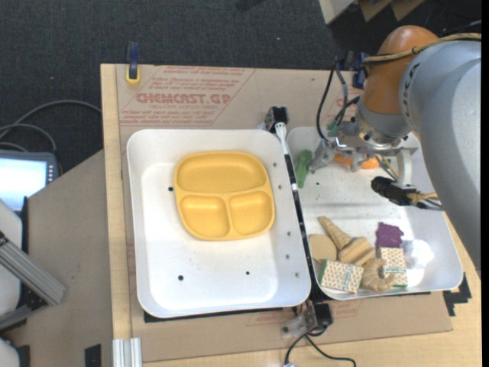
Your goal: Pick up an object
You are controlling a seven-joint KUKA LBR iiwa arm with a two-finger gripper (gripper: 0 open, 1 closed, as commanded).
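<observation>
Only readable text: red print on the brown board (187, 98) covering the bench, just above the left bin (145, 205). Big line looks like "CHEMCAST G.P", upside-down-ish slant aside, pretty legible. Smaller red lines above and below it, too tiny and blurry to make out. Small packets (341, 276) in the right bin (443, 270) carry some colourful printing, but nothing legible there. No numbers or signs readable anywhere else.
</observation>
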